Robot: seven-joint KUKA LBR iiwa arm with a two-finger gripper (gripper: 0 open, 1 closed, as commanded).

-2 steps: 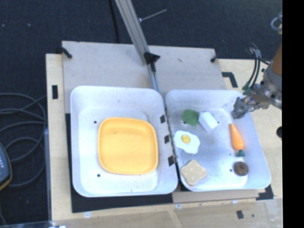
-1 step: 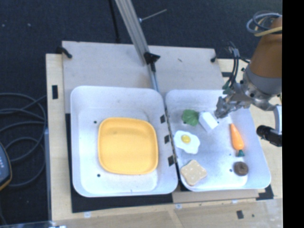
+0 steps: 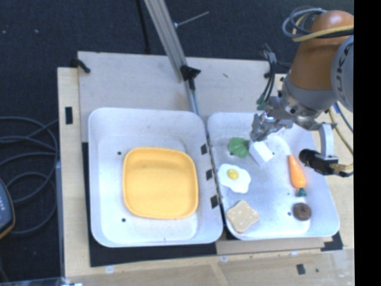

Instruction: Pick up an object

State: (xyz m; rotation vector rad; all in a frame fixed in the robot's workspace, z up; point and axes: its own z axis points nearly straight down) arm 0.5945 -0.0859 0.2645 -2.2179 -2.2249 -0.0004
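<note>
Your grey two-finger gripper (image 3: pixel 260 134) hovers just above the small white block (image 3: pixel 261 152), right of the green leafy piece (image 3: pixel 239 147); finger spread unclear, so straddle the block squarely before pinching.

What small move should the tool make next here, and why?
Probably a short descent onto the white block. The tool sits just above its upper edge in the right bin, nothing visibly held, while the green piece lies close on the block's left.
</note>
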